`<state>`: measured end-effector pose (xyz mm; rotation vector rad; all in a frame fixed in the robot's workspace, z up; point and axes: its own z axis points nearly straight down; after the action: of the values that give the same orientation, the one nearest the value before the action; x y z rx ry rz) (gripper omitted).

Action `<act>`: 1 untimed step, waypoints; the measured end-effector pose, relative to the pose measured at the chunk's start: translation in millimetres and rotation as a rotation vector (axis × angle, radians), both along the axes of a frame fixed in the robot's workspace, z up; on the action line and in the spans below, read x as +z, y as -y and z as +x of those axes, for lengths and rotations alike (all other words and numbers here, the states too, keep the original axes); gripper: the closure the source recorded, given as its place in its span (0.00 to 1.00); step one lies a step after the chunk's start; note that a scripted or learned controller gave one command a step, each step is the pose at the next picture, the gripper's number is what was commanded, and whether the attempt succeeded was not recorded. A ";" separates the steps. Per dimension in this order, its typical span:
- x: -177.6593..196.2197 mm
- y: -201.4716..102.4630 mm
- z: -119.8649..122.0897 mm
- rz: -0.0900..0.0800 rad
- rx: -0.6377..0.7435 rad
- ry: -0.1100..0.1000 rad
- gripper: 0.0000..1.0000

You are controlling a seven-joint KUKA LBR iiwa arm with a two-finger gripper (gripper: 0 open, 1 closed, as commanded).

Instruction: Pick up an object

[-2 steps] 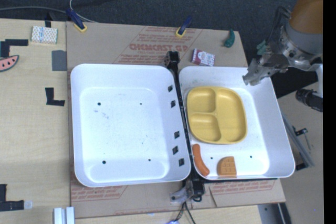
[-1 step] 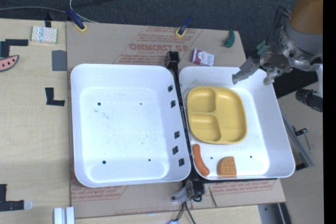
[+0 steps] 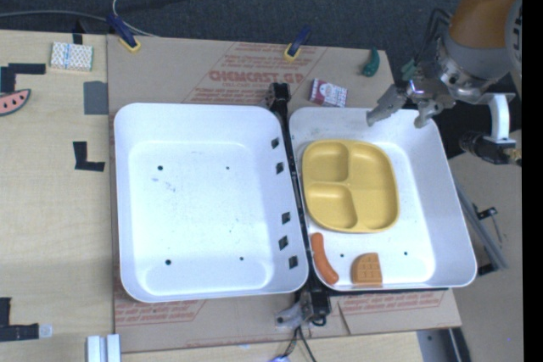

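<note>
Three candidates sit in the right bin [image 3: 441, 182], centre-right of frame: yellow divided plate [image 3: 350, 185] mid-bin, orange sausage [image 3: 322, 258] and waffle piece [image 3: 366, 269] near the lower edge. Gripper [image 3: 397, 114] hovers over the bin's upper-right rim, fingers spread apart, nothing btwn them. Everything lies down-left of it; plate's nearest. Sausage's long axis runs roughly top-to-bottom w/ a slight tilt, so I'd guess wrist rotation's needed.
</note>
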<state>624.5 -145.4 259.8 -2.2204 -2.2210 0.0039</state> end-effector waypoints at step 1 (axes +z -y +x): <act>10.6 -0.7 0.7 0.000 0.002 0.001 1.00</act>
<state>625.3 -144.7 270.4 -2.2187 -2.2236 0.0026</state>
